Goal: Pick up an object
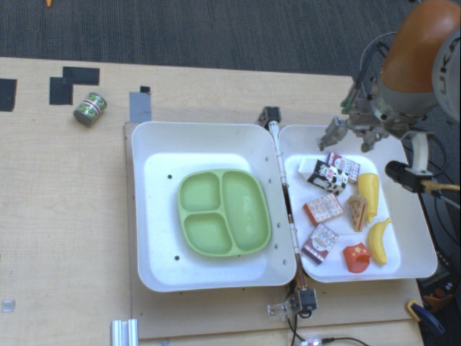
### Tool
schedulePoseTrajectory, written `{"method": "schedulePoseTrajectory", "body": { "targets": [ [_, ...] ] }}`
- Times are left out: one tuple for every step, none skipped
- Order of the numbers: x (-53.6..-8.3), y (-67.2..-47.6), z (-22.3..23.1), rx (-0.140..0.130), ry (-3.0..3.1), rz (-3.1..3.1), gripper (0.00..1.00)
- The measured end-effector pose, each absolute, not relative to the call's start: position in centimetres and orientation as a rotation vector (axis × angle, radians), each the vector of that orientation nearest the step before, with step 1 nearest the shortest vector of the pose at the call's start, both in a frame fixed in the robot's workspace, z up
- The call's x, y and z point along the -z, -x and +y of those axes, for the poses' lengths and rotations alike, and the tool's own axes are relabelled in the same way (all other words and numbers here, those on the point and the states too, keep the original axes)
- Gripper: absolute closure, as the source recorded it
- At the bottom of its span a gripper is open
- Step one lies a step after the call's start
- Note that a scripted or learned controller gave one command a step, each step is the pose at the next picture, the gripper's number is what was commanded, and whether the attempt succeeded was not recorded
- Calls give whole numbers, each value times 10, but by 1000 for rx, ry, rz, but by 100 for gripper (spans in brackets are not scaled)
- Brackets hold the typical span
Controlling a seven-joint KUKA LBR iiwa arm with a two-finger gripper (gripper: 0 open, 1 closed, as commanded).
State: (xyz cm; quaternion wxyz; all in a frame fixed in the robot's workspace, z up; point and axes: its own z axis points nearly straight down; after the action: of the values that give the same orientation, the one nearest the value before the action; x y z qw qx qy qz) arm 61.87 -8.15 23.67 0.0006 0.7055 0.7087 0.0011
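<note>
A KUKA arm's gripper (353, 132) hangs with fingers spread wide and nothing between them, over the twelve o'clock rim of the right bin (421, 225). The nearest pickable item, a black-and-white carton (334, 173), lies just below at the bin's eleven o'clock. Packed against neighbouring cartons and the yellow corn cob (368, 192), it could slip or get nudged aside, spoiling the grasp.

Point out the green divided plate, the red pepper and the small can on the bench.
green divided plate (225, 213): camera view, centre ridge.
red pepper (356, 258): camera view, its body.
small can (90, 109): camera view, its side.
</note>
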Motion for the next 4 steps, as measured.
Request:
{"method": "schedulePoseTrajectory", "body": {
  "targets": [
    [-115,-595,-89,-16,-2207,2214,0],
    [-127,-597,-90,-19,-2203,2210,100],
    [-126,-597,-90,-18,-2203,2211,0],
    [-138,-598,-89,-23,-2199,2209,100]
  ]
}}
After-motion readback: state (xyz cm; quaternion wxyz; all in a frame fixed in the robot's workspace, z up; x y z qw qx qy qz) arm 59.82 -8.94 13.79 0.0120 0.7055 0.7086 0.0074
